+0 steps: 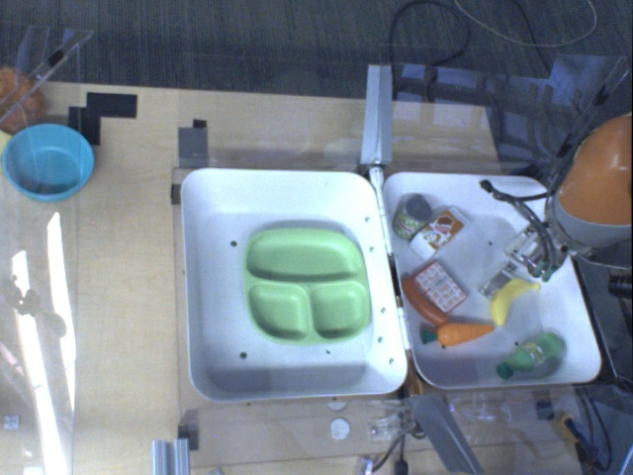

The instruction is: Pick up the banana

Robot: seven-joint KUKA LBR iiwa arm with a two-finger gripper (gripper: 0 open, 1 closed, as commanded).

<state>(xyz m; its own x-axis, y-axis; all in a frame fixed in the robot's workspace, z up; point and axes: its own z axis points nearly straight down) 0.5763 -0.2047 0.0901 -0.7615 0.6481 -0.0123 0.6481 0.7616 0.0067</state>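
Green divided tray in left bin; carrot, green bottle, can in right bin; blue bowl on bench.

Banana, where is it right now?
The banana lies in the right bin, right under the gripper, with the carrot to its lower left and the green bottle below it.
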